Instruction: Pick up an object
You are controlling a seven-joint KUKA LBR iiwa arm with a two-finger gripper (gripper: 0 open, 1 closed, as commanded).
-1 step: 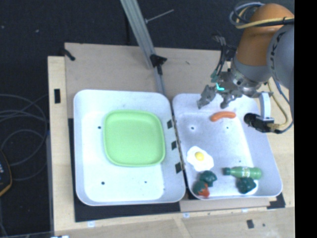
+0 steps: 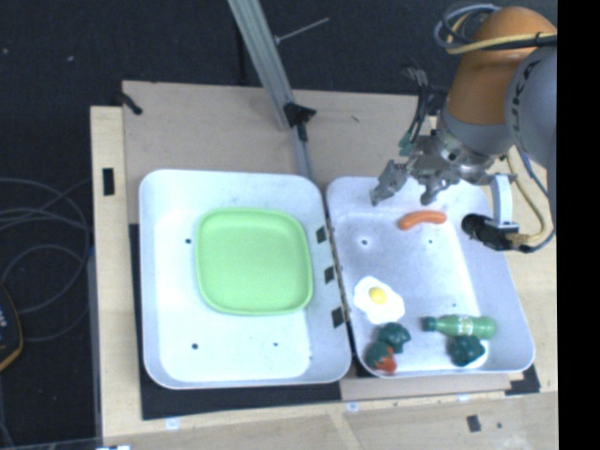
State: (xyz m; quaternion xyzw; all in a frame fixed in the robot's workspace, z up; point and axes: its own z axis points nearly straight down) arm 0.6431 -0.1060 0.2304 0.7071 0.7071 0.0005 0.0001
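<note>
Fingers (image 2: 386, 189) apart, holding nothing; gripper (image 2: 409, 191) sits upper right of the frame, just above the sausage (image 2: 421, 219) in the right bin (image 2: 506, 289).

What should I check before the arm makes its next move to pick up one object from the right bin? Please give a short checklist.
1. Gripper is above the right bin: ok.
2. Jaws spread and holding nothing: ok.
3. Orange sausage lies just below the gripper, free of other items: ok.
4. Fried egg, green bottle and the dark green pieces stay away from the sausage: ok.
5. Gripper height over the bin floor: cannot tell.
</note>
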